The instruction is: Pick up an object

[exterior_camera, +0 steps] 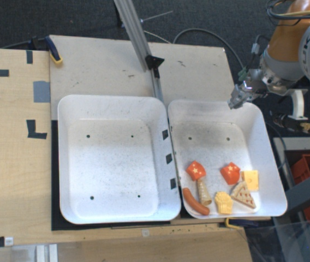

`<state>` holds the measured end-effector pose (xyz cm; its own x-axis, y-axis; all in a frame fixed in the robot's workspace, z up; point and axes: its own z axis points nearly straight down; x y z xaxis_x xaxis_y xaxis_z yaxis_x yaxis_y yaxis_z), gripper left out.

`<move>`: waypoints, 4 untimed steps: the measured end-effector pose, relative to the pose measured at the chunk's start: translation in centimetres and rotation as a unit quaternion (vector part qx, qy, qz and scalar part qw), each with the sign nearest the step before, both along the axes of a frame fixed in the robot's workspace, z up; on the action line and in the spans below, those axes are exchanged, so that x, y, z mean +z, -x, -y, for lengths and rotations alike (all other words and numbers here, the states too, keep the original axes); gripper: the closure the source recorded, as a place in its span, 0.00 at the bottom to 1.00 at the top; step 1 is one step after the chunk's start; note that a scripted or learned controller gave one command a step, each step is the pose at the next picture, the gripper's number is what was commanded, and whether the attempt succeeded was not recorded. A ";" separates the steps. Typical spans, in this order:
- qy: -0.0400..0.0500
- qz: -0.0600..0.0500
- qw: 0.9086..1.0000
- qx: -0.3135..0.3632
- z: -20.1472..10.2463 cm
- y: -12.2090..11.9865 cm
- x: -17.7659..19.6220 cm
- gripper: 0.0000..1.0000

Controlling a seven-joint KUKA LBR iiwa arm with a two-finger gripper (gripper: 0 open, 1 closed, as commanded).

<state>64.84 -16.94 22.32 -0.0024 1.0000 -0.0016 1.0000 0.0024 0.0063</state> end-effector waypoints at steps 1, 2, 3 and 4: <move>0.000 -0.001 1.000 0.000 0.2 -0.2 4.3 1.00; -0.001 -0.004 1.000 0.002 -5.6 -0.8 2.9 1.00; -0.001 -0.004 1.000 0.002 -10.1 -0.3 2.4 1.00; -0.001 -0.005 1.000 0.002 -15.0 0.4 1.9 1.00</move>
